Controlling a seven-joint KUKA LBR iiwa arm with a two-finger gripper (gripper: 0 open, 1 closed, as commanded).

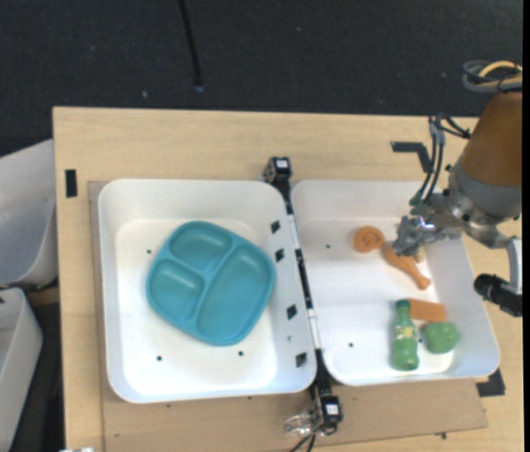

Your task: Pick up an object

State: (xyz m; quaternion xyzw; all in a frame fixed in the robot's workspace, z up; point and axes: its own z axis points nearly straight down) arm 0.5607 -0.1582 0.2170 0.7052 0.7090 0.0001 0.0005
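orange toy (406,264) in right bin (340,215), gripper (406,243) lowered just over it

You'll find nothing readable here: the green bottle (404,335) carries a yellowish label, but it is too small and blurred for you to make out any letters or numbers

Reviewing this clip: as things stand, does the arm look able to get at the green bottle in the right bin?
Probably yes. The green bottle lies uncovered below the pincer; a green lump and orange piece crowd its right side.
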